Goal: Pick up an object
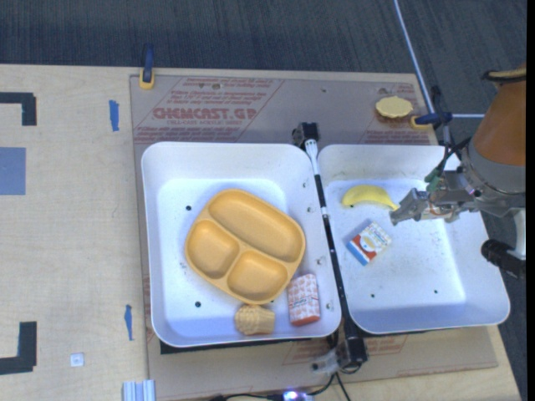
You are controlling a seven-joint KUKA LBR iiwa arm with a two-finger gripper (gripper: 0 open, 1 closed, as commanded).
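Two candidates are lying in the right bin [485, 303] for you: a banana [369, 195] near its far-left corner and a small carton [369, 242] just in front of it, the two apart. The gripper [403, 210] is hovering beside the banana, carrying nothing; how wide it is standing you cannot tell. You are probably dealing with a light, smooth, curved toy, so take it across the thick middle. The carton is looking light and stiff; grip its narrow sides.
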